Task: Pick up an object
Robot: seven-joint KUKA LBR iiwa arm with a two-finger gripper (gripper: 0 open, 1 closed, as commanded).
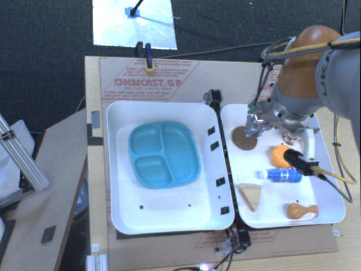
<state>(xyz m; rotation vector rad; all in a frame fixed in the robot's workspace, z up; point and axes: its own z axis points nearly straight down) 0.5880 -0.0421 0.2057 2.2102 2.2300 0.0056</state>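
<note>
We see a brown cookie (245, 138) lying flat in the right bin (333, 208), near the divider. The gripper (253, 125) hangs just above the cookie's upper right edge; its state we cannot tell.

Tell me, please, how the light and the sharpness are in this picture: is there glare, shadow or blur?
In the camera view the light is even and soft. The silver sheet at the top shines with glare. The blue tray casts hardly any shadow in the left bin. The gripper above the brown disc looks slightly blurred, and the small items in the right bin are soft.
</note>
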